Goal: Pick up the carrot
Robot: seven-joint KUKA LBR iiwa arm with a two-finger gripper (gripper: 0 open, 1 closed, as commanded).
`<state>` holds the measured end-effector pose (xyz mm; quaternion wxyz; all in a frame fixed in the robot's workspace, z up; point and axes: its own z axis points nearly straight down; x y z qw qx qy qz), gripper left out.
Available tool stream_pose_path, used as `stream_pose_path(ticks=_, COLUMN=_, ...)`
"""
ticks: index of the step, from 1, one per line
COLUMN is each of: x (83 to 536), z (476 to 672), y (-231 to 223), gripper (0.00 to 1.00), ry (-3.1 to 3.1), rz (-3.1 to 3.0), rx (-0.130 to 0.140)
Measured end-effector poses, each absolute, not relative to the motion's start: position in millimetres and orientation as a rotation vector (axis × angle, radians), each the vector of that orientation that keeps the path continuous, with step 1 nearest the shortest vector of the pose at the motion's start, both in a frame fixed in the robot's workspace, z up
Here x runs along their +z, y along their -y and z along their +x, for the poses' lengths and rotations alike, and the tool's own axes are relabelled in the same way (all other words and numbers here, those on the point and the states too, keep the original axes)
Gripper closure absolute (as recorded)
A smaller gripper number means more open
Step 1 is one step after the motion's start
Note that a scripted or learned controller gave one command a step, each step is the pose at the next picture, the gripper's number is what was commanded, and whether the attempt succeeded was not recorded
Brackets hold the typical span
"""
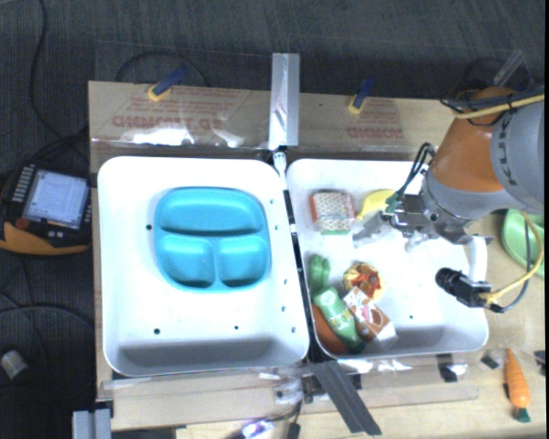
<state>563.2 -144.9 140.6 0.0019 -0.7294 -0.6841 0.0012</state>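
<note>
The carrot [328, 323] lies at the right bin's [421, 337] front-left, apart from the pincer [384, 222], whose spread I cannot tell.

Two shallow white bins side by side, landmark the right bin [457, 332]. Left of it, the left bin [137, 337] bearing a blue sectioned tray [210, 236]. Inside the right bin, near its left wall: an orange carrot [328, 333] at the lower corner, touching a green vegetable [335, 311] and small printed packets [364, 300]; farther up, a red-and-white checked packet [331, 210] beside a yellow item [377, 201]. Over the right bin's upper right part, the grey arm with orange band, gripper [384, 222] low near the yellow item. Outside the right bin, past its lower right corner, a second small carrot [517, 387] on the bench. Far left of both bins, a handheld screen [50, 199] on the floor.
</note>
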Motion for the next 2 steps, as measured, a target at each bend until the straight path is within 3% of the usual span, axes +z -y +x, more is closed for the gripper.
stream_pose_path(ticks=1, x=192.7, z=613.0, y=181.4, gripper=0.0, ry=2.141, rz=-2.299, rx=0.003)
stream_pose_path(ticks=2, x=187.3, z=579.7, y=171.4, gripper=0.0, ry=2.197, rz=-2.244, rx=0.005)
